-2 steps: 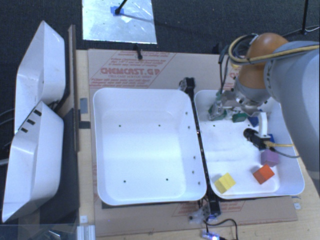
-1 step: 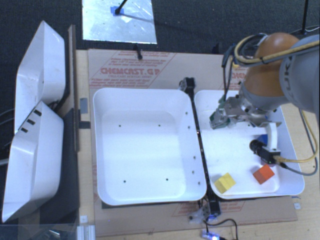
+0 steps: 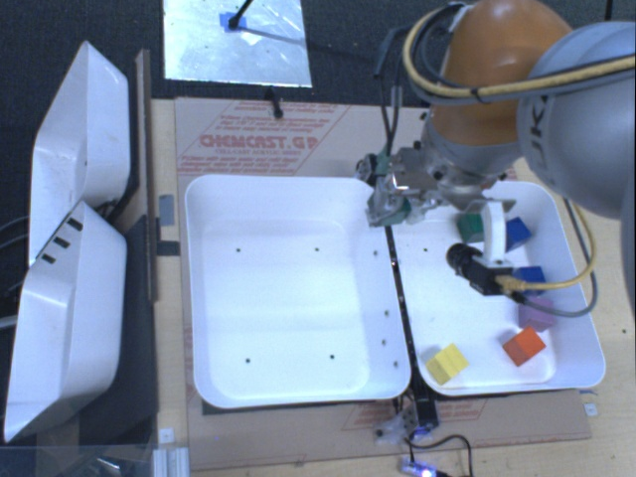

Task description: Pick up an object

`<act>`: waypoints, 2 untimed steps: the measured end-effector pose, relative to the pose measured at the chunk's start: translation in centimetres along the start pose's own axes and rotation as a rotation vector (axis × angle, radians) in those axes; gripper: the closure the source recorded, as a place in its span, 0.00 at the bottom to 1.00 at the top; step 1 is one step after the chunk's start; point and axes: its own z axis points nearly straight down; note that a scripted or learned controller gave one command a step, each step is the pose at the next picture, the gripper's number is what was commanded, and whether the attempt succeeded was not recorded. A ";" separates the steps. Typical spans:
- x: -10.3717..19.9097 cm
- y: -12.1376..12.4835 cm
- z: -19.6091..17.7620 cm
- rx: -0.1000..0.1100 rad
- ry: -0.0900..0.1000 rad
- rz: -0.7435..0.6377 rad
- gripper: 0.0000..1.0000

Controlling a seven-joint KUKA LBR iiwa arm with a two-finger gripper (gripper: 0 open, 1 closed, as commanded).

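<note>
My gripper [image 3: 391, 205] hangs over the upper left corner of the right bin [image 3: 576, 371], close to the divider between the two bins. Several small blocks lie in that bin. To the gripper's right are a green block [image 3: 470, 227] and a blue block [image 3: 517, 233]. Further toward the front lie a second blue block [image 3: 531, 275], a purple block [image 3: 538, 315], an orange block [image 3: 524, 346] and a yellow block [image 3: 446, 363]. The arm's wrist hides part of the bin's back edge.
The left bin [image 3: 288, 296] sits beside the right one on a cardboard sheet [image 3: 258, 142]. A black cable fitting [image 3: 473, 266] with a yellow cable hangs below the wrist over the right bin. White covers [image 3: 70, 266] stand at far left.
</note>
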 end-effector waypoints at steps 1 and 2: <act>-3.6 -4.3 3.9 0.012 -0.005 -0.062 1.00; 1.0 1.5 3.2 0.008 -0.004 0.008 1.00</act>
